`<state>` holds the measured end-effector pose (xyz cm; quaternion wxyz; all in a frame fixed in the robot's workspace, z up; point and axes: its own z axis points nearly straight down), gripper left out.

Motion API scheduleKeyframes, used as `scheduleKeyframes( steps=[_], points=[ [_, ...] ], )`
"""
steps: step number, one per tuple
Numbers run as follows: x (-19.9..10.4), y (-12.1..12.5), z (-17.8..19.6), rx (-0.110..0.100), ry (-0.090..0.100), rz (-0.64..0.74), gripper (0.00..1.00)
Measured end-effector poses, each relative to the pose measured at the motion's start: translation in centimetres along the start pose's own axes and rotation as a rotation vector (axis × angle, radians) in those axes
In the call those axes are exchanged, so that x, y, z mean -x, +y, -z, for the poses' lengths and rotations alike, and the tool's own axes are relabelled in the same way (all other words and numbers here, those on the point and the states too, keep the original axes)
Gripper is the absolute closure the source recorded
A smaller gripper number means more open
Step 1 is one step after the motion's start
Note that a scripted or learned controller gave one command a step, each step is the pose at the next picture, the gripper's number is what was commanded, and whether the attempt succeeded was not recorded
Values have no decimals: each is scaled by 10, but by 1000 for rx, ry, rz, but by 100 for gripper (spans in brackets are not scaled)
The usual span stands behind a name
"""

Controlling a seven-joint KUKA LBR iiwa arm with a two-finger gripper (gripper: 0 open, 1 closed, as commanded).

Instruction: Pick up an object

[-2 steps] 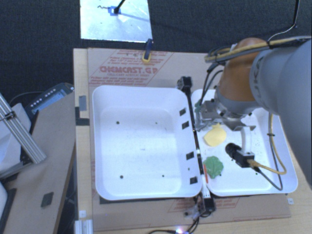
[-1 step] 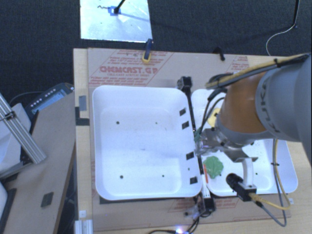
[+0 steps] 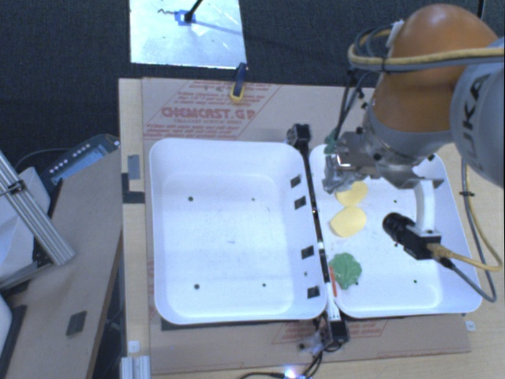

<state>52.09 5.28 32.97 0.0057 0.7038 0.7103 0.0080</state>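
We see the gripper [image 3: 338, 176] low in the right bin [image 3: 450, 290], at that bin's far corner, close to the seam where the two bins meet. The grey wrist and the orange band of the arm [image 3: 426, 77] loom over it. From this slant we cannot tell whether the gripper is wide or narrow, nor whether anything sits in it.

Three loose things lie on the near side of the gripper, all on the white floor of the same bin.

The closest is a small yellow piece [image 3: 354, 193], pale, flat and rounded, just beside the gripper's tip. Its upper edge meets the gripper's metal in our view, but we cannot tell whether the two touch.

Next, a little further toward us from the gripper, is a larger yellow piece [image 3: 348, 222]. It has the same flat, smooth look with a rounded outline, and is a slightly warmer yellow. The two yellow pieces lie just beside each other, and we cannot say whether their edges meet.

Furthest from the gripper, well apart from it and nearer to us, is a green lump [image 3: 346, 269]. It is mid-green, bumpy and irregular, thicker than the yellow pieces, and lies close to the seam.

Across that seam from the gripper lies the left bin [image 3: 170, 160], white and shallow.
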Motion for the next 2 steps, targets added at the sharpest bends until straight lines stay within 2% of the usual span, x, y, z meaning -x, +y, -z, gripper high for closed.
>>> scheduleKeyframes(
  steps=[1, 2],
  points=[
    [30, -32, 137, -4, -2, -5, 100],
    [38, 18, 188, -9, -4, -8, 100]
  ],
)
